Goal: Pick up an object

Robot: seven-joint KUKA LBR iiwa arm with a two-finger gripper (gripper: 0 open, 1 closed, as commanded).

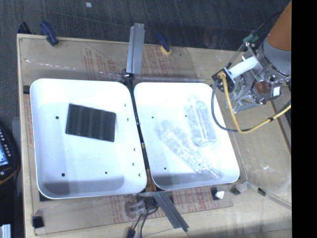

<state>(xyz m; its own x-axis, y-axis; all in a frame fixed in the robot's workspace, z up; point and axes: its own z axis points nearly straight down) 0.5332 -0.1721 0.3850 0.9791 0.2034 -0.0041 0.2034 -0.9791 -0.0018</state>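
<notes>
A dark grey ridged rectangular pad (91, 122) lies flat in the left bin (44, 172), toward its upper left. In the right bin (163, 95) lie two clear plastic items: a squat transparent bottle (200, 123) at the upper right and a longer crinkled clear one (185, 150) running diagonally toward the front right corner. My gripper (246, 90) hangs beyond the right bin's upper right corner, over the bench, apart from all the objects. A yellow cable (233, 125) loops from it across the bin's right rim.
A metal bar (135, 47) stands at the back where the two bins meet, and another bracket (168, 212) sits at the front. Blue clamps (49, 33) grip the bench's back edge. A dark device (5, 152) shows at the left edge.
</notes>
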